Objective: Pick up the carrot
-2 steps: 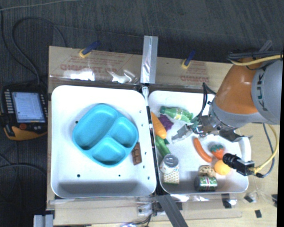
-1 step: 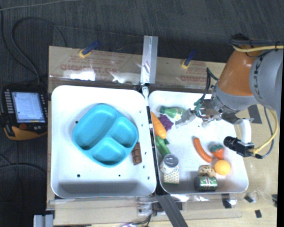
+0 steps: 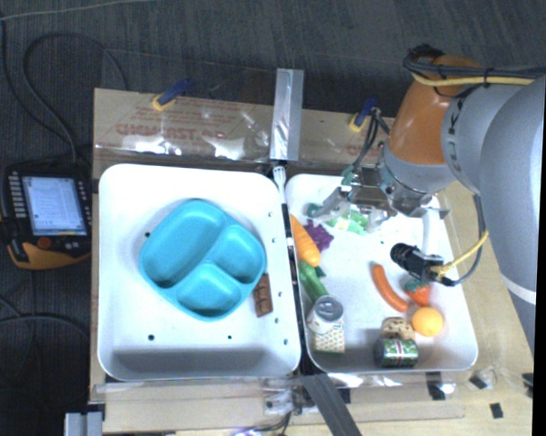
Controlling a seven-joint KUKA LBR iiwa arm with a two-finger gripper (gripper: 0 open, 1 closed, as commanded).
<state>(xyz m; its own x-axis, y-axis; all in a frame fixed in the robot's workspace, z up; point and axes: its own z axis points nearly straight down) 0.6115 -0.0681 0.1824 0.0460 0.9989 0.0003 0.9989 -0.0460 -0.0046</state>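
carrot [image 3: 305,242] lay at the right bin's [image 3: 459,293] 9 o'clock edge | gripper [image 3: 350,205] hovered at its 12 | couldn't tell the grip state tbh

Nothing here can be read with certainty. The clear plastic sheet [image 3: 191,128] taped across the back of the counter [image 3: 111,106] carries a row of reddish printed letters, but they are too blurred to make out. The handheld pendant [image 3: 45,213] left of the bins has a lit screen with lines too small to read, and the labels on the small jar [image 3: 326,325] and the can [image 3: 396,352] are likewise illegible.
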